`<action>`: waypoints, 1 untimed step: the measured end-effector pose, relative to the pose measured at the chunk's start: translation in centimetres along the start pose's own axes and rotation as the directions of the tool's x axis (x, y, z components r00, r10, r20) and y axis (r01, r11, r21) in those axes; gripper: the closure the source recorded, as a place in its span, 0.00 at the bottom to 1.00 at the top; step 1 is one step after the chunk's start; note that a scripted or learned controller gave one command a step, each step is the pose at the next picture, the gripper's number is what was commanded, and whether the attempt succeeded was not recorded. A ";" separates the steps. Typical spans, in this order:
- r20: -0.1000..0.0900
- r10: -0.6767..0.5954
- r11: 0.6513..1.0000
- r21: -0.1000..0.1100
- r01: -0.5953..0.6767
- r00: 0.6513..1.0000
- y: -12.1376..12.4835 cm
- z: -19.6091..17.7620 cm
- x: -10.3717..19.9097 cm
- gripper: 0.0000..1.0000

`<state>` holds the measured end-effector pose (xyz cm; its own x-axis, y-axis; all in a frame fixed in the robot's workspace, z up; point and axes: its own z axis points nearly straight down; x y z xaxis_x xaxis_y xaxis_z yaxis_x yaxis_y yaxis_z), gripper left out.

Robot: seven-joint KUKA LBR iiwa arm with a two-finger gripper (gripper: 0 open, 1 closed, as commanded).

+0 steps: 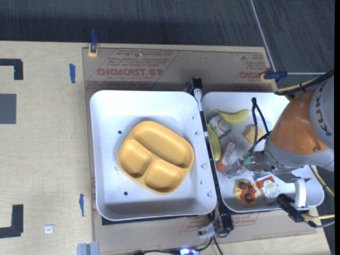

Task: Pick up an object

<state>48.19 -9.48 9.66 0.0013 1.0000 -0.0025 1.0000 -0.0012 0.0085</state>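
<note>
Reaching into the right bin [316, 194], I have the gripper [249, 162] low among the clutter; whether its jaws are open or closed I cannot tell. A banana [234, 116] lies at the far side, a pizza toy [245, 192] near. The left bin [106, 142] holds a yellow tray [155, 155]. I'd centre on one loose item before closing, avoiding the wall.
</note>
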 end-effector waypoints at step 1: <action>-0.003 -0.001 1.000 0.006 0.001 1.000 -0.2 1.1 0.2 0.00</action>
<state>48.00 -9.29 8.59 0.0000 1.0000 0.0001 1.0000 0.0000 0.0022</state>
